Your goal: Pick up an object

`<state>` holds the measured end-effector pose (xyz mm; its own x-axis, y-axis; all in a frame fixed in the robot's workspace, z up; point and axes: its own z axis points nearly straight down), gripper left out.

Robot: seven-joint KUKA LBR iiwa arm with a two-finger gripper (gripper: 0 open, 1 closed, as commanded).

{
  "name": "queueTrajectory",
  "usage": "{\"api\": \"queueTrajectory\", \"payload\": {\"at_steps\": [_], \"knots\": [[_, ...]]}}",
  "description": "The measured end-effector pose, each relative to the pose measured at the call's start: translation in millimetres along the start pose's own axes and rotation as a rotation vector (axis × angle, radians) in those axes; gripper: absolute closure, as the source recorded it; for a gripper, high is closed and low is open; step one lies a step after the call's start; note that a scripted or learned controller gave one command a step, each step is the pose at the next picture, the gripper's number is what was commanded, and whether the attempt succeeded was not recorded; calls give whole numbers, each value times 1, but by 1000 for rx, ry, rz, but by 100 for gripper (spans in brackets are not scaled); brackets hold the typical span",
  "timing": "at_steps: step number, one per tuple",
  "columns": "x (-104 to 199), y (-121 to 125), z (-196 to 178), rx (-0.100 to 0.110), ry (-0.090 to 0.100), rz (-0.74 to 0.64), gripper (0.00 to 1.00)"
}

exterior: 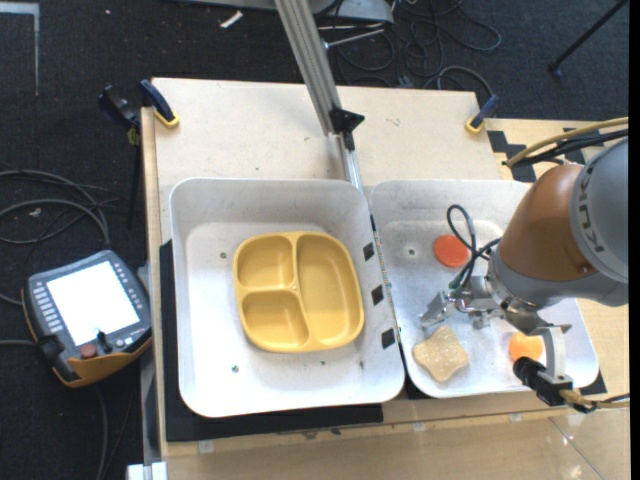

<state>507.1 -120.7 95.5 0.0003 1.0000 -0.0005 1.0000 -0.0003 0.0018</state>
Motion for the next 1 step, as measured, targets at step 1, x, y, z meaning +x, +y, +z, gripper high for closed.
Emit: {"api": "queueTrajectory", "payload": {"at_steps": [1], "knots": [[0,1,-11,-1,0,0,100]]}}
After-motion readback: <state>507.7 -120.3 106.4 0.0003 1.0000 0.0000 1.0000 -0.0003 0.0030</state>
